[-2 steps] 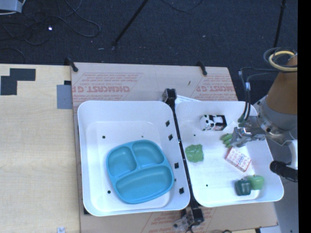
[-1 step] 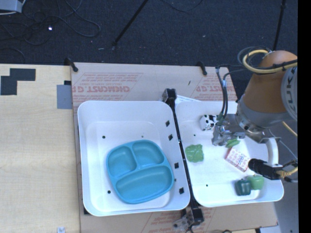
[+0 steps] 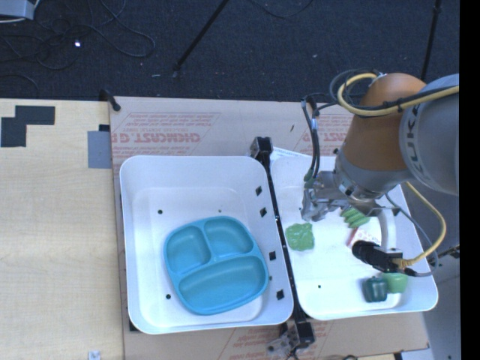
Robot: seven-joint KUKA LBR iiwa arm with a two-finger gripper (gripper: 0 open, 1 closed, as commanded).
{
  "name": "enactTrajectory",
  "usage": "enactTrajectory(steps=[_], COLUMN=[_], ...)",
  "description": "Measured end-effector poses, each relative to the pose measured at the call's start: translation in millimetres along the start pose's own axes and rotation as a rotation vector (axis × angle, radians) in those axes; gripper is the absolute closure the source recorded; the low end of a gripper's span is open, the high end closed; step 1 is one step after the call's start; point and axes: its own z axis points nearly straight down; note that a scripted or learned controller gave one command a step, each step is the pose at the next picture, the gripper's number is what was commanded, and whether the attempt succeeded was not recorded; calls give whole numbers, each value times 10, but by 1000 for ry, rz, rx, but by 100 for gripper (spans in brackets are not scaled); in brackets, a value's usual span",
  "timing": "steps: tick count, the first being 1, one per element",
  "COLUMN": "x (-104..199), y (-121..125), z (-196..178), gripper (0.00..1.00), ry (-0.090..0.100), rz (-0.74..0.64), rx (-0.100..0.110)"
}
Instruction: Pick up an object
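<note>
So the end effector [image 3: 316, 205] is down inside the right bin [image 3: 330, 280], in the upper-left part close to the divider between the two bins. The closest thing to grab is the green leafy lump [image 3: 300, 236]. It sits just beside the end effector, a bit toward the camera and toward the divider, and as far as I can see they're not touching. It's more of a blob than a stick, so there's no real long axis to line up with. My guess is the next move only needs a short shift that way and a drop.

Other candidates in the same bin are a small green piece [image 3: 352, 217] right under the wrist, a pink-and-white thing [image 3: 351, 238] next to it, and a teal block [image 3: 374, 290] touching a green cup [image 3: 396, 282] down in the near corner, well apart from the end effector.

The left bin [image 3: 142, 201] has a blue divided plate [image 3: 216, 265], far from the arm.

Annoying part: the wrist and cables cover the business end, so I can't tell if the end effector is open or closed, or whether it has anything in it. The small green piece is half hidden too.
</note>
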Motion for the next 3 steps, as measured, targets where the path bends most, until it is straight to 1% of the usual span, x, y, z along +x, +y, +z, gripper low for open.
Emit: enactTrajectory(steps=[1,2,3], x=[479,959,1408], y=[9,-4,78], z=[45,-20,17], gripper=[100,100,100], ry=[0,-2,-2], rz=[1,0,0], rx=[2,0,0])
